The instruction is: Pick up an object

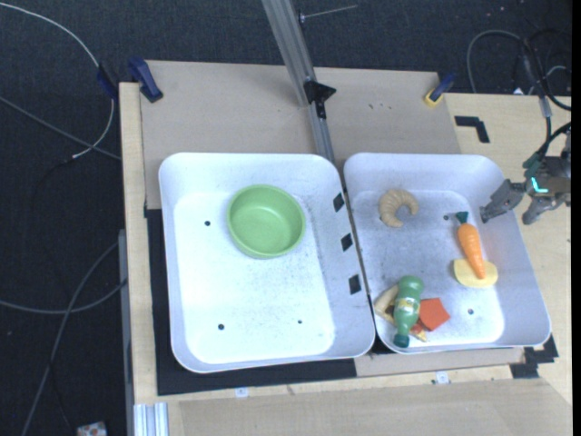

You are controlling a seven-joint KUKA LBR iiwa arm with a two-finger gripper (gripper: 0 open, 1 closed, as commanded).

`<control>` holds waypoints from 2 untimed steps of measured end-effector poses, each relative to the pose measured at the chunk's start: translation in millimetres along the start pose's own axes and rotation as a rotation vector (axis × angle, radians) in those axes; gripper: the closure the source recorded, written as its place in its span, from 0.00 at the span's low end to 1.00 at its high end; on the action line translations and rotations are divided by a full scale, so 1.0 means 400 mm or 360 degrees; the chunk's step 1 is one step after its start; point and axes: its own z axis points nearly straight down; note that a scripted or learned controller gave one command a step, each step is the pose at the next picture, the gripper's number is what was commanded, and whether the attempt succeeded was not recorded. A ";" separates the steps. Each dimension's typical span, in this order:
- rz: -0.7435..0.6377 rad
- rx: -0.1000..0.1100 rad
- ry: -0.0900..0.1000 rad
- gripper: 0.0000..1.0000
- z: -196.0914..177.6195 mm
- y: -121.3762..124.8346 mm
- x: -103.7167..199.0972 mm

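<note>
Logging what we see: gripper (519, 200) at 3 o'clock over right bin (508, 175) rim, fingers spread, nothing between them, carrot (468, 242) just beside at its 8 o'clock, green bowl (265, 220) in left bin (195, 271).

We see two clamps, blue (143, 80) and yellow (440, 87), on the bench (227, 107), with cables (54, 34) beside it.
</note>
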 end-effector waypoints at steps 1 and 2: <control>-0.0001 -0.0009 -0.0002 0.00 -0.007 0.003 0.000; 0.0000 0.0005 0.0002 0.00 0.153 -0.001 0.002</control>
